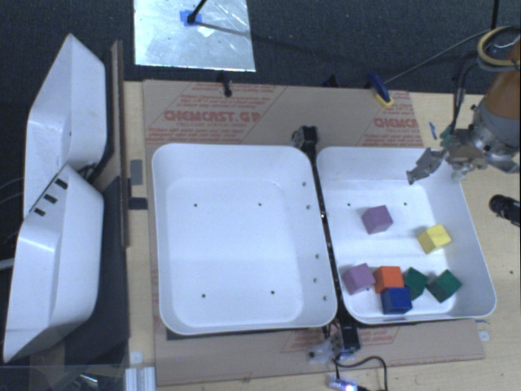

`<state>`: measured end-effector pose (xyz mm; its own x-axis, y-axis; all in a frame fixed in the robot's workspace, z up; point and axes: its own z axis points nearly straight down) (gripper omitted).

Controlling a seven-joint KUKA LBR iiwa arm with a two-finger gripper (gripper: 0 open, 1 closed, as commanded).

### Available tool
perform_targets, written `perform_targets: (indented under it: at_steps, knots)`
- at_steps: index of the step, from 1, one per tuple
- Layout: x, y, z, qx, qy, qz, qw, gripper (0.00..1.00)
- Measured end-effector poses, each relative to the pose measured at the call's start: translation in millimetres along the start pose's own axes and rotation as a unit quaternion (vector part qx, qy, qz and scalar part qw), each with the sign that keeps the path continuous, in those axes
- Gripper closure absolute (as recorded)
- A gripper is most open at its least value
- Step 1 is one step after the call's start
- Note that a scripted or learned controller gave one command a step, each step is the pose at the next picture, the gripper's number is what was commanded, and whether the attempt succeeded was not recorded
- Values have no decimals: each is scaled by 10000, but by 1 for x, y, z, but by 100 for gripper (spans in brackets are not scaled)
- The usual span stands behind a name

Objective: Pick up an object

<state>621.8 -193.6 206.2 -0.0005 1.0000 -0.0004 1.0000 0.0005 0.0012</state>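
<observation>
Two shallow white bins are seen side by side on a cardboard sheet point(244, 112), on which the red lettering "CHEMCAST GP" can be read at the upper left and, partly cut off, again at the upper right. The left bin point(236, 235) and the right bin point(476, 279) meet along a dark central seam.

All the blocks are gathered in the right bin. A purple block point(377, 218) lies near the middle, with a yellow block point(435, 238) to its right. Along the near wall a cluster is formed – a second purple block point(357, 278), an orange block point(388, 278), a blue block point(396, 300) just below it, and two green blocks point(416, 282) point(444, 286).

The gripper point(435, 163) is positioned over the far right part of the right bin, well apart from every block – nothing is seen between its fingers, and whether they are spread or pressed together cannot be told

A foil-like square point(194, 23) lies beyond the cardboard
</observation>
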Motion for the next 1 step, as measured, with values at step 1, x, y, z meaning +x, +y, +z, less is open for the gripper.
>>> perform_targets:
  at_steps: [1]
  knots:
    - [39,-7,101,-48,-8,2,10000,0]
